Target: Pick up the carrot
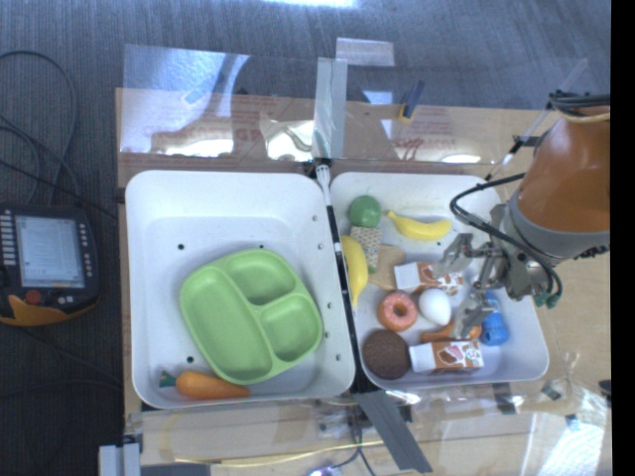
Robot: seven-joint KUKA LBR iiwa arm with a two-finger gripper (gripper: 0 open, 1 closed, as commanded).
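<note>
The carrot is orange with a small green top at its left end. It lies flat on its side, just below the green plate's lower-left edge

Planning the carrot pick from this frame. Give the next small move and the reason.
Probably carry the gripper left across the divider toward the near-left corner of the left bin. The carrot lies there beside the green plate, while the gripper hangs over the right bin among other toy food.
</note>
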